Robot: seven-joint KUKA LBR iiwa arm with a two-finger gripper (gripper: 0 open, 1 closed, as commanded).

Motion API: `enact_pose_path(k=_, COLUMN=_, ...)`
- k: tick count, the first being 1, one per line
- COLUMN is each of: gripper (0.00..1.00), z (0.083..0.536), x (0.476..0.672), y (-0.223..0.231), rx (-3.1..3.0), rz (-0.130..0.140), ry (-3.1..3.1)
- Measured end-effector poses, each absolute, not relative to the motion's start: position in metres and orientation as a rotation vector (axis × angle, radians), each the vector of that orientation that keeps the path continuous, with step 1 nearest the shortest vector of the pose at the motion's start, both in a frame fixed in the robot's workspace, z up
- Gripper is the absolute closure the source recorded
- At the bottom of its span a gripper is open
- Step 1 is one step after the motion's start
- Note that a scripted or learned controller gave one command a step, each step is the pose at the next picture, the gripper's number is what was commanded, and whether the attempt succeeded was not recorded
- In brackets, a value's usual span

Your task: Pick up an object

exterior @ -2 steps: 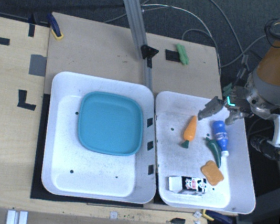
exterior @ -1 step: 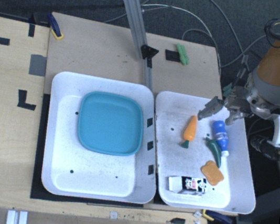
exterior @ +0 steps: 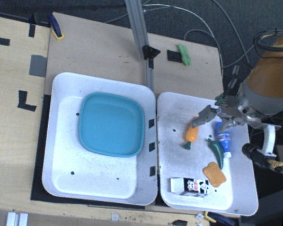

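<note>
Tan worktop [exterior: 102,57] carrying two white bins side by side. Left bin [exterior: 56,122] holding a blue square plate [exterior: 111,124]. Right bin [exterior: 241,191] holding an orange carrot [exterior: 191,134], a blue-and-white tube [exterior: 222,139], a green piece [exterior: 217,151] just beside the tube, a tan biscuit-like item [exterior: 215,174] and a small cow-print carton [exterior: 190,186] near the front wall. End effector [exterior: 217,118] low over the right bin's far end — fingers spread, one [exterior: 204,116] angled toward the carrot's top, nothing between them.

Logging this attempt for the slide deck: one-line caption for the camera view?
Claw poised above small orange carrot-shaped toy in right white bin; square blue plate in left bin.
</note>
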State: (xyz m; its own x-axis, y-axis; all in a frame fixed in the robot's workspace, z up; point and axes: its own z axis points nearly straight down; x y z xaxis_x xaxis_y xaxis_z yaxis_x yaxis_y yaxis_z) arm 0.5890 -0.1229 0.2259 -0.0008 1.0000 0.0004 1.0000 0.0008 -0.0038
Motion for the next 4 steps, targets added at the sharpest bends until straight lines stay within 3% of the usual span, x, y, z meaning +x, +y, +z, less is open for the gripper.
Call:
enact_pose_path(k=2, gripper=0.00, z=0.104, x=0.592, y=-0.115, rx=-2.217, rz=0.006, ry=-2.219)
enact_pose_path(k=3, gripper=1.00, z=0.117, x=0.594, y=-0.116, rx=-2.220, rz=0.001, ry=-2.222)
enact_pose_path(k=4, gripper=1.00, z=0.169, x=0.585, y=-0.119, rx=-2.223, rz=-0.004, ry=-2.224)
